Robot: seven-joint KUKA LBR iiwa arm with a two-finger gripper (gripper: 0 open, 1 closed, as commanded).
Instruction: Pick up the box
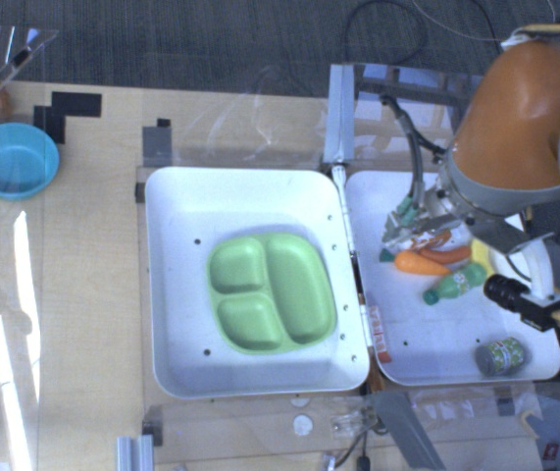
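Seen from above, the grey arm with an orange band (515, 116) reaches in from the right, and its two-finger gripper (412, 226) hangs low over the upper left part of the shallow white right-hand bin (436, 373). Whether the gripper is open or closed cannot be told, since its tip is small and blurred against the clutter. Directly beneath and just in front of the gripper lies an orange, carrot-shaped plastic item (419, 262), touching or nearly touching it. To the right of that, near the gripper, lies a small green plastic bottle (456, 285) on its side, with a yellow piece (483, 254) just above it. Well apart from the gripper, toward the bin's near right corner, sits a squat grey-green can (501, 356). The box cannot be identified among these items; it may be hidden under the gripper. Left of the gripper, across the shared rim, the shallow white left-hand bin (181, 263) holds a light green three-compartment plastic tray (272, 290). Far to the left, on the wooden bench (64, 361), stands a round blue bowl (13, 160).
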